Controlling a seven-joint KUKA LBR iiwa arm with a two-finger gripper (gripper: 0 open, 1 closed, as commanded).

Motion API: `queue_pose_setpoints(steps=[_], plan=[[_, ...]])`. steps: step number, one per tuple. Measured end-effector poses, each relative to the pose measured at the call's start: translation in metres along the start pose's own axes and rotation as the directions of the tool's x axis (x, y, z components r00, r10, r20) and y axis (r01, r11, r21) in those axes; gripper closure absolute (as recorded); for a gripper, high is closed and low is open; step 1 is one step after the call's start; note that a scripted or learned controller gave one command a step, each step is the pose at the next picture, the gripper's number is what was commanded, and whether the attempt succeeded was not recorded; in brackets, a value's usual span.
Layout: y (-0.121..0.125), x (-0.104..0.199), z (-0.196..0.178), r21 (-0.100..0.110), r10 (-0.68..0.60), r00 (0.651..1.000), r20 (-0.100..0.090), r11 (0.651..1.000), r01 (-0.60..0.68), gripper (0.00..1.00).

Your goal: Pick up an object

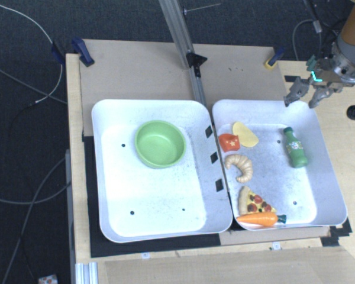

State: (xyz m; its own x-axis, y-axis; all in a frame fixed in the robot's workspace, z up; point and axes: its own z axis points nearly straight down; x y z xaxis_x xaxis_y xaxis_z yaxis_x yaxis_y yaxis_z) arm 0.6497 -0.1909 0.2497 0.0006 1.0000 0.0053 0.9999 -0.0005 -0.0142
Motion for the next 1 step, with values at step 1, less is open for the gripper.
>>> queue_pose_setpoints(steps=[1], plan=[[0.0015, -0.0001, -0.0052, -0.009, -0.001, 1.000, 0.002, 1.000, 0.001, 0.00]])
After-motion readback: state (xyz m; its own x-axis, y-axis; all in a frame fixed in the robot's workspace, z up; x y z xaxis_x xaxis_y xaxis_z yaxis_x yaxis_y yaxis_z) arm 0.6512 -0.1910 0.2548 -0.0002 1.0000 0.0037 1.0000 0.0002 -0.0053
